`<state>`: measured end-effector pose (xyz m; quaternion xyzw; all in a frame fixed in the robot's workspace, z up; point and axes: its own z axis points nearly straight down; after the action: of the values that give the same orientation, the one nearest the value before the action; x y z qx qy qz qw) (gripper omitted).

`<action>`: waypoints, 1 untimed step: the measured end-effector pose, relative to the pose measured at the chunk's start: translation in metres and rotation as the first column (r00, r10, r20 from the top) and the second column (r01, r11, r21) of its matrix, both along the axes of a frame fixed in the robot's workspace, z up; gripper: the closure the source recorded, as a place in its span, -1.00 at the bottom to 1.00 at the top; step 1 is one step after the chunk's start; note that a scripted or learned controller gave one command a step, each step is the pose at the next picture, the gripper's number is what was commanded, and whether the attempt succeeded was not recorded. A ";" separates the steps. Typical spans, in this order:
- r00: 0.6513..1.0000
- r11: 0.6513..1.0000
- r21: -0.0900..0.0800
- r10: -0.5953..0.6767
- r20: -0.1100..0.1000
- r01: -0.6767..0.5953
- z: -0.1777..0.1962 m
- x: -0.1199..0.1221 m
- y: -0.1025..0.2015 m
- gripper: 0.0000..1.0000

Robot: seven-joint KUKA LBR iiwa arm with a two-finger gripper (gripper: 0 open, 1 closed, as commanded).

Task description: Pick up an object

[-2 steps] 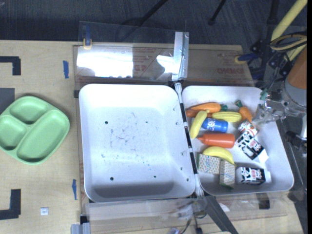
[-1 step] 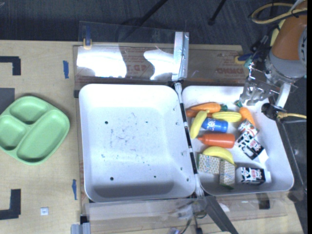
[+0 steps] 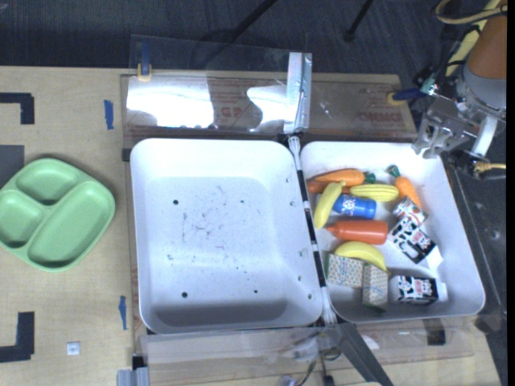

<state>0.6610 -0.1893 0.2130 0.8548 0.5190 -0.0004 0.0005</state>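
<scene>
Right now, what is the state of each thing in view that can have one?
Two-finger gripper: above the right white bin's far corner, nothing seen held.
Blue bottle: lying on its side.
Orange carrot: lying flat.
Black-and-white carton: lying down.
Left white bin: holds no objects.

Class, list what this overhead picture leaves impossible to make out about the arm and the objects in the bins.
- Two-finger gripper, camera view: small and blurred, so open or shut is unclear.
- Grey arm with orange band: cut off by the right edge.
- Blue bottle: label too small to read.
- Black-and-white cartons: print illegible.
- Patterned boxes: overlapping, edges unclear.
</scene>
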 end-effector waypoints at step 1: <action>1.000 1.000 0.000 0.000 0.000 0.000 0.000 0.000 0.000 -1.00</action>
<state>0.6612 -0.1888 0.2131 0.8547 0.5192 -0.0002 0.0004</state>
